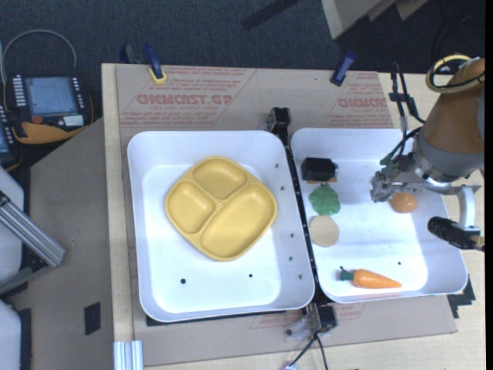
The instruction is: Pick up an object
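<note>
Gripper [387, 185] sits low in right bin [362, 141], just beside small orange ball [404, 203], likely lined up for a pick. Finger state: cannot tell, too dark and cluttered. Carrot [371, 279], green pc [324, 200] lie apart, untouched.

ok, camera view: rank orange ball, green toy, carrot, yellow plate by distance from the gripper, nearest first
1. orange ball, right beside the gripper, right bin.
2. green toy, same bin, left side.
3. carrot, same bin, front edge.
4. yellow plate, left bin.
</note>
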Controlling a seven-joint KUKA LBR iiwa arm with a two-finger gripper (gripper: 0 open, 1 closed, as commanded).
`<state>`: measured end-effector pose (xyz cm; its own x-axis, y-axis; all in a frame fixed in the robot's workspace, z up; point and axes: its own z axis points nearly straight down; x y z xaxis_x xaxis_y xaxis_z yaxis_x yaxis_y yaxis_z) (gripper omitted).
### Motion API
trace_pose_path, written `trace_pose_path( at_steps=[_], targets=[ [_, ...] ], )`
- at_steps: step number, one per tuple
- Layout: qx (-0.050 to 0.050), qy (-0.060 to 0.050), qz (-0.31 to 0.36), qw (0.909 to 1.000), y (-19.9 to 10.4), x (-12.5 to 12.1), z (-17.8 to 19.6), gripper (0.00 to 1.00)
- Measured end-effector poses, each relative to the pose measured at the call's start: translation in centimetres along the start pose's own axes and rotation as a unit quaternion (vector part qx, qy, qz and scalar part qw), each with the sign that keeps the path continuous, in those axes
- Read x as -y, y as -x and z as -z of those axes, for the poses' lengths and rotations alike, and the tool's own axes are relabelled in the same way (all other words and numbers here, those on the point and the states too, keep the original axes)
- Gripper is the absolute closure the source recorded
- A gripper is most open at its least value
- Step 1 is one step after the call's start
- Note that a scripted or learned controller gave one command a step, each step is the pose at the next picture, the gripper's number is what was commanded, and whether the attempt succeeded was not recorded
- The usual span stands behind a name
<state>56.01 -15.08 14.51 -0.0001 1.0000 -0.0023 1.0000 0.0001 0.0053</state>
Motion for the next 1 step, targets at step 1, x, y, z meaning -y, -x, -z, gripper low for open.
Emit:
trace_pose_path(
  at_steps=[1],
  targets=[
    [0.0, 0.0, 0.0, 1.0, 0.16, -0.27, 4.3, 1.0]
  ],
)
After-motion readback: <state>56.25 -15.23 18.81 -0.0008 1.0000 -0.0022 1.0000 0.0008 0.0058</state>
